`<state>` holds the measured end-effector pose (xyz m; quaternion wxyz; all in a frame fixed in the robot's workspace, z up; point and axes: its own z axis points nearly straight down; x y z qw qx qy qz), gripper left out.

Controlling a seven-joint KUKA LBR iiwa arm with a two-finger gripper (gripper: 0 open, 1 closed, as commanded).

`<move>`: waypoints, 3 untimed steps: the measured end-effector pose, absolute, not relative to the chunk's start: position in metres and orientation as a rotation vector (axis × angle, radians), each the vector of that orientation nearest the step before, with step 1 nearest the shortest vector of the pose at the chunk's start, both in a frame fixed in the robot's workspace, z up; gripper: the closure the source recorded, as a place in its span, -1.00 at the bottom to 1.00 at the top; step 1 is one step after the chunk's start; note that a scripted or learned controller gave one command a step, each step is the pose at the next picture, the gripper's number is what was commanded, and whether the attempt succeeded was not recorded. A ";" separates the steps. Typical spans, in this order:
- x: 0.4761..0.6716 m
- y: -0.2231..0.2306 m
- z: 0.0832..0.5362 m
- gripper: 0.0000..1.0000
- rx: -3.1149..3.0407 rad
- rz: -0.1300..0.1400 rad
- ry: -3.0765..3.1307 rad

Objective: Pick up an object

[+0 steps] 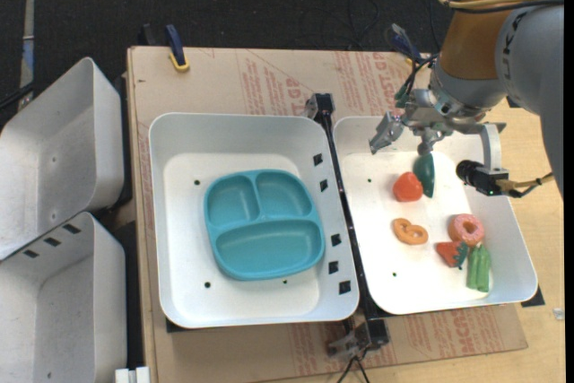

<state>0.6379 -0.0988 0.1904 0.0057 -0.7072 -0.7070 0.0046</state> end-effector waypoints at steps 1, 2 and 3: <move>0.641 -0.099 0.200 -1.00 -2.220 0.000 -2.223; 0.637 -0.099 0.156 -1.00 -2.221 0.004 -2.219; 0.645 -0.104 0.104 -1.00 -2.221 0.004 -2.219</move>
